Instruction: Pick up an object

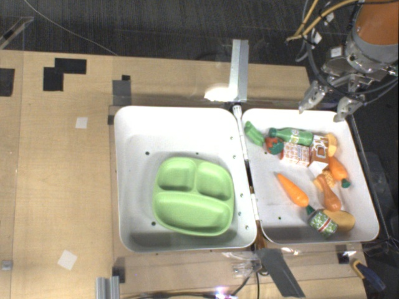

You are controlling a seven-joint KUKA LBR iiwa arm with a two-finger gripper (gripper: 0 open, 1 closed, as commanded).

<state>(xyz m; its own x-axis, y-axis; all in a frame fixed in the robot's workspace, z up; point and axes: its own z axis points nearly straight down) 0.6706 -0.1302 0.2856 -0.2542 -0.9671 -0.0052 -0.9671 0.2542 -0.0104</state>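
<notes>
Your gripper [330, 103] hangs upper right, jaws wide and empty; lower it squarely over the isolated orange plastic carrot [292, 189].

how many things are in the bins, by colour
Left bin:
green divided plate: 1

Right bin, toy foods, partly piled, so counts are approximate:
green (bottle, pepper, can): 3
orange (carrot, carrot, bottle): 3
red and white carton: 1
yellow-tan piece: 1

Total: 9
</notes>
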